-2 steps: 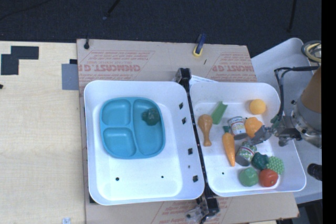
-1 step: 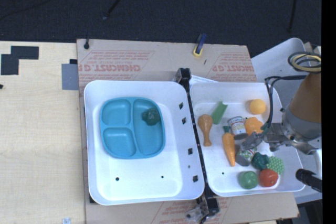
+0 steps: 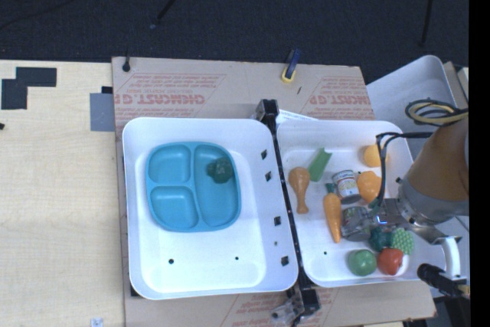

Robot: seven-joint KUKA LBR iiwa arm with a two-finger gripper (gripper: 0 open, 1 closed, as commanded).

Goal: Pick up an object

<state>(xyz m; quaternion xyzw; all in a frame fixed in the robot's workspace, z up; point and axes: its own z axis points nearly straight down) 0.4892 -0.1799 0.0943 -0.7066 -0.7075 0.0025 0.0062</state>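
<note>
Currently I see the gripper (image 3: 366, 224) low in the right bin (image 3: 337, 272), among the toy food beside the carrot (image 3: 332, 216) and can (image 3: 346, 184). Finger state: cannot tell; possibly nothing held. Left bin (image 3: 153, 264): blue tray (image 3: 172, 199).

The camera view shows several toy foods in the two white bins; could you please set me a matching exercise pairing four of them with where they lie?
Things:
1. dark green round toy
2. orange toy carrot
3. green rectangular block
4. red round toy tomato

Places:
A. right bin, near its lower edge, beside a green ball
B. on the blue divided plastic plate in the left bin
C. right bin, upper middle, lying tilted
D. right bin, middle, just right of the tan drumstick

Pairs: 1-B, 2-D, 3-C, 4-A
</note>
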